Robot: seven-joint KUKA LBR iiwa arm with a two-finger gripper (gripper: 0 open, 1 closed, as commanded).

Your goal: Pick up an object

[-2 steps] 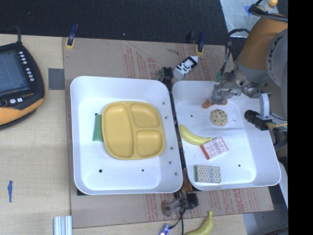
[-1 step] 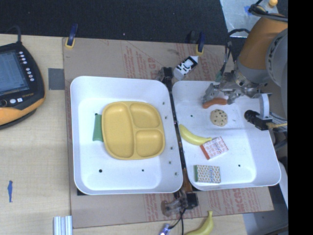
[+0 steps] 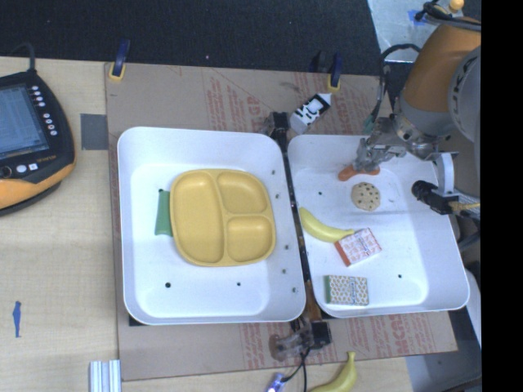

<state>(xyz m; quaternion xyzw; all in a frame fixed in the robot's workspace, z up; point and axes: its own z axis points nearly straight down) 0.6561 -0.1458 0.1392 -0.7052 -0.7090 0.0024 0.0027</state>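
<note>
Counting across the bench gave two white bins side by side: the left bin (image 3: pixel 139 219) and the right bin (image 3: pixel 433 276). One yellow divided plate (image 3: pixel 221 216) with three compartments sat in the middle of the left bin, and one green flat item (image 3: pixel 163 212) showed from under the plate's left edge. The right bin carried five things. One orange carrot-like piece (image 3: pixel 353 171) lay near the far edge, one cookie (image 3: pixel 366 196) sat just beside it toward the middle, one banana (image 3: pixel 324 228) lay against the left wall, one red-and-white packet (image 3: pixel 359 247) touched the banana's tip, and one green box (image 3: pixel 346 290) rested by the near edge. A second banana (image 3: pixel 341 377) lay outside the bins on the cardboard at the near edge of the bench. One handheld pendant (image 3: pixel 29 137) rested at the bench's left edge.

Reaching in from the right, the arm (image 3: pixel 437 64) bent down over the far part of the right bin. The gripper (image 3: pixel 374 160) hung just above the carrot-like piece, tilted toward it. Whether its jaws were spread or closed, or had hold of anything, could not be told.
</note>
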